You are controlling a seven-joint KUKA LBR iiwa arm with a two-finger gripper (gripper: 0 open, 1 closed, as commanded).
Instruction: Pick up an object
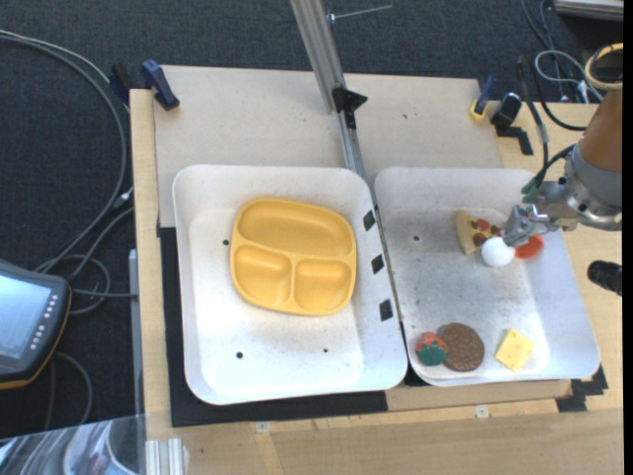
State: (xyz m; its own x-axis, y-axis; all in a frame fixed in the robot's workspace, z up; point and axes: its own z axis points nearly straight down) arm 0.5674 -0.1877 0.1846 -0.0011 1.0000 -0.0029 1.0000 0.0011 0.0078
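Gripper [518,228] on the grey arm, which reaches in from the right, sits low over the upper right part of the right bin [564,275], its tip directly above a small cluster of toy food; at this size and angle I cannot tell how it is set or whether anything is held. Just below and left of the tip lies a white ball [497,253], touching or nearly touching it. An orange-red piece [531,246] peeks out beside the ball on its right, and a tan wedge with red spots [472,232] lies just to the left. Judging from this, the step in hand is the approach or the grasp itself, with the ball or the orange piece the likely target. The next move calls for closing on a single item, since the three lie packed together and a neighbour could be nudged or caught. The bin's right wall is near the cluster, leaving less room on that side, while the bin floor toward the middle is open. Well apart, along the front edge, lie a brown round patty [462,346] with a small red and green piece [430,348] touching it, and a yellow cheese wedge [514,349]. The left bin [198,265] holds a yellow divided plate [294,255].
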